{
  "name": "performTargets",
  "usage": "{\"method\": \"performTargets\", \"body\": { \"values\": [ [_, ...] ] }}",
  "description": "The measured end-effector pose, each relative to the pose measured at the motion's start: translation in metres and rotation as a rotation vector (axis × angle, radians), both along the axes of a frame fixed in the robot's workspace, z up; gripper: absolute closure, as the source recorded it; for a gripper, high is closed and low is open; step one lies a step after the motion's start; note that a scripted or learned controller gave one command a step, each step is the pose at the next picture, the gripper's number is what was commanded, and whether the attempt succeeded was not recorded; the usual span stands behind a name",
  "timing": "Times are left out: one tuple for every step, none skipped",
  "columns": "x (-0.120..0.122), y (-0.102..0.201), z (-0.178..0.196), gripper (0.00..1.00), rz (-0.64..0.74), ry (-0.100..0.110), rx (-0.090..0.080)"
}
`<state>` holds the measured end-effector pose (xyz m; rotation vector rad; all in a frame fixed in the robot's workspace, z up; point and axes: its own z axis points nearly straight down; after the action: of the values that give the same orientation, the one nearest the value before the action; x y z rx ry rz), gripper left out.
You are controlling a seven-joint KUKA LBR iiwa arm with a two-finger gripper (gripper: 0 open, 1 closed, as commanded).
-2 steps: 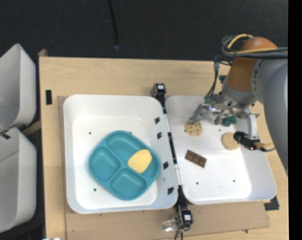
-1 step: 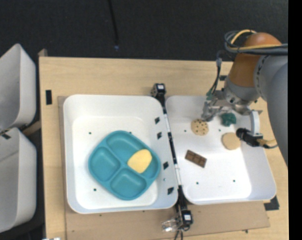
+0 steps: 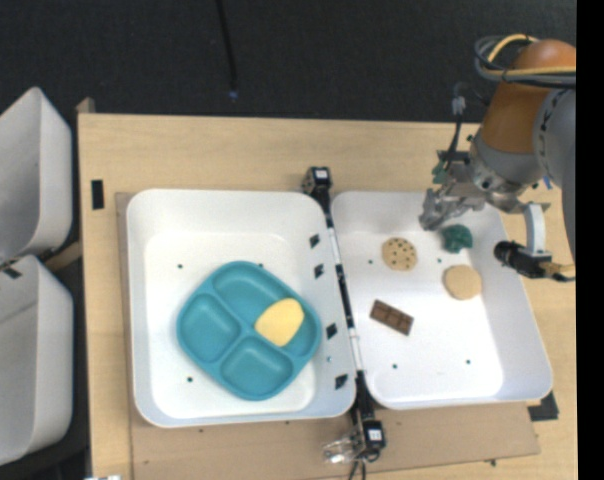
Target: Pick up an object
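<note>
Single fixed camera, mounted above the surface (image 3: 102, 298), looking down at a slant, taking in both white bins (image 3: 142, 268) whole from moderate height.

Arm (image 3: 527, 108) cut off at right edge; jaws too small to read

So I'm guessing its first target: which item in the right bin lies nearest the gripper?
The small teal object, just below the gripper near the bin's far edge. The chocolate-chip cookie, plain tan cookie and brown chocolate bar all lie farther away.
</note>
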<state>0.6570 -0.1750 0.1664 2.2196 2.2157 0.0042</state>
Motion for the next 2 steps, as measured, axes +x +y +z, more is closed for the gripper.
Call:
{"method": "performTargets", "body": {
  "values": [
    [0.009, -0.001, 0.048, 1.0, 0.004, -0.002, 0.0],
    [0.01, -0.003, 0.08, 1.0, 0.004, 0.0, 0.0]
  ]
}}
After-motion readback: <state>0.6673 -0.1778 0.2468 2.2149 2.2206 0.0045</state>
